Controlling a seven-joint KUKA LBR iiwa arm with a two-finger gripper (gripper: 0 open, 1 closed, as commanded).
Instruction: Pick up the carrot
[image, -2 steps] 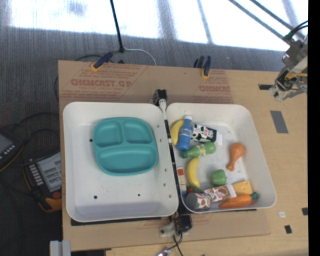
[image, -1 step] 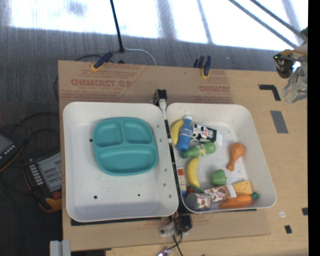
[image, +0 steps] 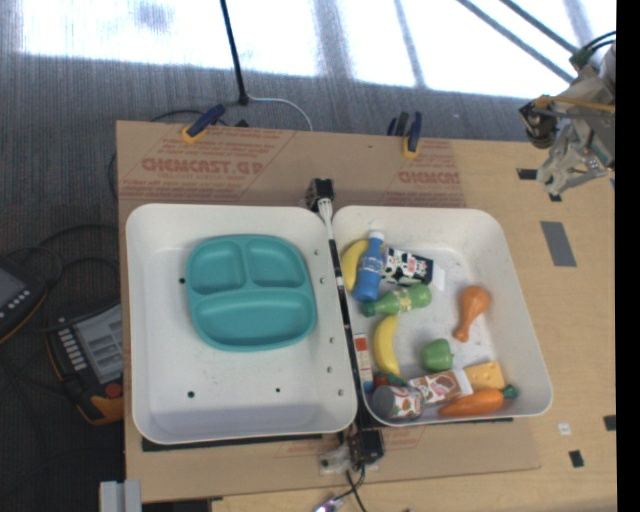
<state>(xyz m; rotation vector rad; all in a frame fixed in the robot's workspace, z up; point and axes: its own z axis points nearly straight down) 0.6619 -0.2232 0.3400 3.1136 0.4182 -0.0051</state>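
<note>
The carrot (image: 472, 403) is orange and lies flat against the front wall of the right bin (image: 500, 250), just in front of a yellow cheese wedge (image: 487, 375) and to the right of a small printed carton (image: 430, 390). My gripper (image: 572, 172) hangs at the far right, outside the bin and well beyond its far corner, a long way from the carrot. It is open with nothing between its fingers.
The right bin also holds an orange drumstick (image: 472, 308), a green pepper (image: 436, 353), two bananas (image: 385, 345), a blue bottle (image: 370, 265), a cow-print carton (image: 410, 266) and a green item (image: 403, 300). A teal divided plate (image: 250, 290) lies in the left bin (image: 160, 390).
</note>
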